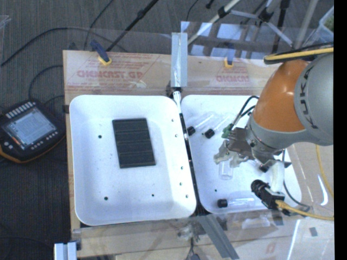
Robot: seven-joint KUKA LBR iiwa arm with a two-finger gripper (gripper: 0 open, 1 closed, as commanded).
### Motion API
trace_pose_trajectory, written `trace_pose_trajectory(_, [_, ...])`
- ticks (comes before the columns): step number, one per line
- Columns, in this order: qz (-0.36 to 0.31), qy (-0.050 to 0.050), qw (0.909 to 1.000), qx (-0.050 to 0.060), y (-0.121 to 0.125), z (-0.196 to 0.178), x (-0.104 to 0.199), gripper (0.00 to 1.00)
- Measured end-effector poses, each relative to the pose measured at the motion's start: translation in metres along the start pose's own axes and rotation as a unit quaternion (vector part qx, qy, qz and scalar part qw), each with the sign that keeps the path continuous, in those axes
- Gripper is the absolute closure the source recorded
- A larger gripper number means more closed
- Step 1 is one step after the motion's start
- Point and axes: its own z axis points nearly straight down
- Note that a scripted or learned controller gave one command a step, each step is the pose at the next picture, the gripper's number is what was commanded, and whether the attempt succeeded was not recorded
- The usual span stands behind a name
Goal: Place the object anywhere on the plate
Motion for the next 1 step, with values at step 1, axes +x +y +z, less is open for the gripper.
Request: trace_pose_trajectory(1, [-0.041,-0.002,0.9992,-0.001,0.0457,0.0177,0.0700,1.00])
